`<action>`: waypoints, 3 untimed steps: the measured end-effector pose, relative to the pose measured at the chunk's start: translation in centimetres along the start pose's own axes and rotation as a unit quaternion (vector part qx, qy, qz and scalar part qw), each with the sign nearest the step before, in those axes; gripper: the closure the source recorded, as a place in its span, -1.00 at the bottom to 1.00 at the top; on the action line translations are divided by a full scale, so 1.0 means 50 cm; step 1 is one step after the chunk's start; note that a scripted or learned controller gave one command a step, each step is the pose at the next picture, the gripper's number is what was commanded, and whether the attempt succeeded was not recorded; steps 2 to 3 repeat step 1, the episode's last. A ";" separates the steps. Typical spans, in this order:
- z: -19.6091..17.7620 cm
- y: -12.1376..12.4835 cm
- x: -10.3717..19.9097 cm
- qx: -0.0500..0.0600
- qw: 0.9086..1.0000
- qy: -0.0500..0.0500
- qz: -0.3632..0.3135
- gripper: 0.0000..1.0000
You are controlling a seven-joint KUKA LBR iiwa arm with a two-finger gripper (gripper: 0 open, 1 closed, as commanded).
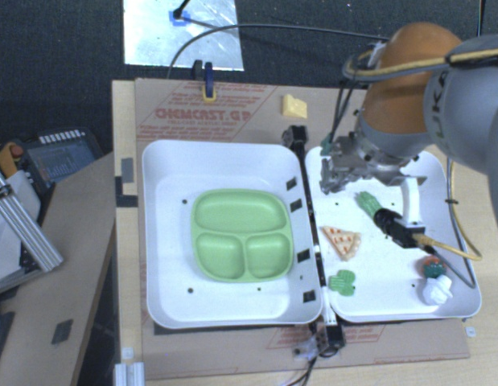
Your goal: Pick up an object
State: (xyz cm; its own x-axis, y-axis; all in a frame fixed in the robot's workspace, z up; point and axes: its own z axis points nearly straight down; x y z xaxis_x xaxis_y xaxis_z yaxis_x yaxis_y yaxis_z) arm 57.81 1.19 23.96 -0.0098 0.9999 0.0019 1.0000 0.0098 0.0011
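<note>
The nearest thing to pick is a short green stick (367, 202), lying at a slant on the floor of the right bin (454, 300), near its middle and towards the far side. The gripper (332, 182) hangs just beside it, on the side of the wall between the two bins, low over the bin floor. From where I stand I cannot tell whether it is open or closed, and I see nothing caught in it. A little nearer me lies a toy pizza slice (343, 241), flat, apart from the stick. Nearer still is a small green clump (342, 281), close to the dividing wall. Over in the near right corner sits a small cluster of red, teal and white pieces (434, 278); whether it is one toy or several I cannot say. The arm (425, 79), with its big orange band, leans over the far half of this bin and hides the floor there. The left bin (164, 215) holds a pale green divided plate (240, 233), sitting flat in the middle. Both bins rest on a cardboard sheet (224, 107) with red print. On it, behind the bins, lie a yellow wedge (294, 105) and a blue and yellow clamp (207, 79).
</note>
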 end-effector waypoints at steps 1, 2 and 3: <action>0.017 -0.009 0.126 0.000 1.000 0.000 0.000 1.00; 0.017 -0.009 0.126 0.000 1.000 0.000 0.000 1.00; 0.017 -0.009 0.126 0.000 1.000 0.000 0.000 1.00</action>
